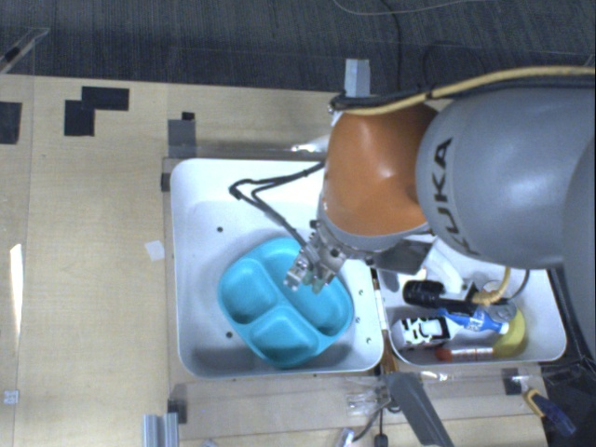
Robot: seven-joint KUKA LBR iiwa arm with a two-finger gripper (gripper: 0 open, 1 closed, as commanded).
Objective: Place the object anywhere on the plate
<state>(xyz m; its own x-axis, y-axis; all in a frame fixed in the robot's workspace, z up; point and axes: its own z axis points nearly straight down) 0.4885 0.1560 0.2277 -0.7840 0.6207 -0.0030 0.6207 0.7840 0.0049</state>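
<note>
Claw hovering over the blue plate in the left bin

I'm looking down at a tan bench (84, 277) backed by dark carpet (186, 17) — two white bins, one three-compartment blue plate (256, 301) under the claw (309, 276). The arm (447, 184) is reaching in from the right, wrist down. I cannot tell whether the claw is apart or together, or which object (466, 322) counts — several are lying in the right bin (549, 343), beyond the claw.

Arm (447, 184) over plate's (256, 296) right side
</note>
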